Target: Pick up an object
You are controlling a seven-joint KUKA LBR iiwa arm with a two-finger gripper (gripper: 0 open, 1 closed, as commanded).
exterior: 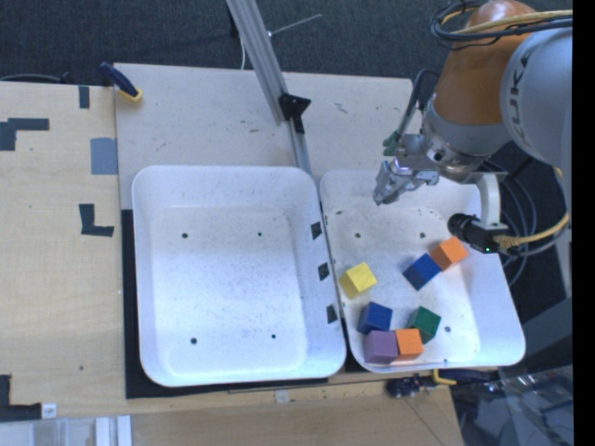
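Note:
The right bin (483,337) holds several small blocks: a yellow one (359,279), two blue ones (421,270) (376,317), two orange ones (451,251) (409,342), a green one (427,322) and a purple one (379,346). My gripper (389,190) hangs over the far left part of that bin, above bare floor and well behind the blocks. Nothing shows between its fingers.
The left bin (149,249) lies beside the right one. A slanted metal rail (270,68) runs down to the gap between the bins. A blue and yellow tool (122,81) lies on the bench at the far left. Cables (521,235) hang by the right bin's edge.

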